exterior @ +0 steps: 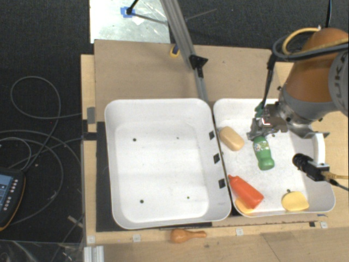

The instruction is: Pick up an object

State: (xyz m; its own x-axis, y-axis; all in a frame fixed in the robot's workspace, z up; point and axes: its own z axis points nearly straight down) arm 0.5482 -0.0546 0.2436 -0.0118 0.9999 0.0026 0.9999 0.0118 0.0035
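Observation:
The right bin holds several objects. A green bottle lies near its middle, cap end pointing up the view. My gripper hangs directly over that cap end, close to it or touching it; I cannot tell which. A tan oval piece lies to the left of the bottle by the bin's left wall. An orange-red wedge rests at the front left corner. A yellow rounded piece sits at the front right.
The left bin stands beside the right one, with black clips along the shared wall. A slanted metal pole comes down to the bins' far edge. A small orange-brown object lies on the bench in front.

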